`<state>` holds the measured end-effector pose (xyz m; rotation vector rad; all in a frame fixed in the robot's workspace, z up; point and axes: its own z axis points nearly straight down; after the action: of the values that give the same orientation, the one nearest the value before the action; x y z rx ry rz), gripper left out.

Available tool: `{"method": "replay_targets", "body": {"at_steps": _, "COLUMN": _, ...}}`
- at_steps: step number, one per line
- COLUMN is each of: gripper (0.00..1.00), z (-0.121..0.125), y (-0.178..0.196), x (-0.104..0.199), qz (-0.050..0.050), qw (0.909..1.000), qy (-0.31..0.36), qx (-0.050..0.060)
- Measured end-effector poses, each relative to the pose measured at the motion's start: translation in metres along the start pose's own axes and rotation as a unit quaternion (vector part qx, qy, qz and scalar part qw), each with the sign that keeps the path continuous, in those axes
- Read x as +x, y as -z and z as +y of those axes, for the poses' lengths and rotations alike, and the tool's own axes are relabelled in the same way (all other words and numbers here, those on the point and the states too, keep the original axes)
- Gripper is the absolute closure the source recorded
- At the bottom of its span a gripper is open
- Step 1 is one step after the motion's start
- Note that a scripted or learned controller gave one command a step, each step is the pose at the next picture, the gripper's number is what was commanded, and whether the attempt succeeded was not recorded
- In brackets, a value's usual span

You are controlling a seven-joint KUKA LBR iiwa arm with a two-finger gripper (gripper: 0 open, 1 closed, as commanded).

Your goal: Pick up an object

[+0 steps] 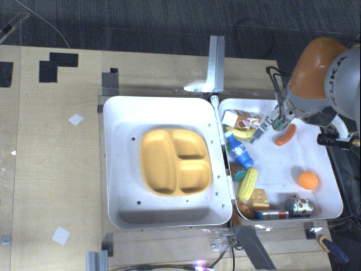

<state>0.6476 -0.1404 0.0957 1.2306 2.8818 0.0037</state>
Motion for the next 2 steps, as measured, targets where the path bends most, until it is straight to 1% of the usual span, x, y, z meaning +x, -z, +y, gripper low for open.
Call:
{"method": "replay_targets", "body": {"at_steps": 1, "gripper": 0.0, "z": 0.005, "y": -0.004, "x": -0.005, "qz": 0.0, "qw": 0.9999, "qy": 0.014, "qx": 0.0}}
{"method": "replay_targets", "body": {"at_steps": 2, "gripper": 0.0, "z": -0.032, "y": 0.018, "x": 0.002, "qz": -0.001, "qw": 0.9996, "qy": -0.028, "qx": 0.0}}
